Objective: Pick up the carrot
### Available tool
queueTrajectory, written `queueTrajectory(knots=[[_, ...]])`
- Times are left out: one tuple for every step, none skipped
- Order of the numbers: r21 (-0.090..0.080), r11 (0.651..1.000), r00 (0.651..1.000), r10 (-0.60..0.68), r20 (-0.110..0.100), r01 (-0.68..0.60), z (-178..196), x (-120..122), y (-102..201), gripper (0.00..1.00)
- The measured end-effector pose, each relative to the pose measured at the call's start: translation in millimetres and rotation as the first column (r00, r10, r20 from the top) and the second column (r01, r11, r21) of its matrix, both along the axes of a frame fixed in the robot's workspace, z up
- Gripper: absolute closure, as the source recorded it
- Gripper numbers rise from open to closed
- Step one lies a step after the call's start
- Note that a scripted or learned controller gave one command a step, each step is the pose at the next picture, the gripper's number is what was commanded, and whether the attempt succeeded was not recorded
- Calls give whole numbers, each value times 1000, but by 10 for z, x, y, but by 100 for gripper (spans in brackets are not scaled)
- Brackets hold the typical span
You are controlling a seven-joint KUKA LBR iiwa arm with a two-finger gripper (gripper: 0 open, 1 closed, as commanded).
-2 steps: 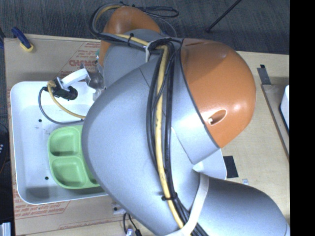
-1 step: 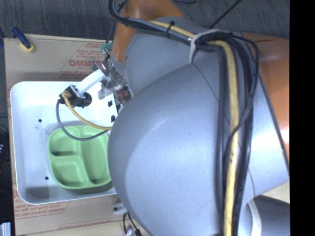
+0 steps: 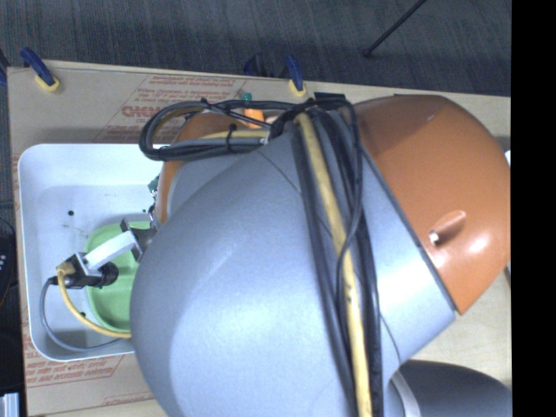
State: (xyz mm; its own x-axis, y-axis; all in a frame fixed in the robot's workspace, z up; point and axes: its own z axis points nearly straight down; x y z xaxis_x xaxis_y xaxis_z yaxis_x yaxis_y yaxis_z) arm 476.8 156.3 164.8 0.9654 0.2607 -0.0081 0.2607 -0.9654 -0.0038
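My arm [image 3: 287, 268] reaches in from the right, so big and close that it covers most of both bins. Its wrist end comes down into the left white bin [image 3: 39, 189], and the gripper [image 3: 146, 226] is low over the bin's middle, mostly hidden behind the arm's grey body. A pale green rounded thing [image 3: 111, 292] lies on the bin floor just left of and below the gripper. I cannot make out a carrot in the parts of the bin that are uncovered.
The left bin's bare floor [image 3: 78, 194] shows along its far left side. Brown cardboard [image 3: 130, 94] with clamps [image 3: 39, 69] borders the bench at the back. Dark cables [image 3: 217, 129] loop over the arm.
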Motion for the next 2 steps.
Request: queueTrajectory(knots=[[2, 998, 998, -59, 1, 59, -145, -16, -546, 0], [1, 998, 998, -57, 4, 57, 266, 565, -839, 0]])
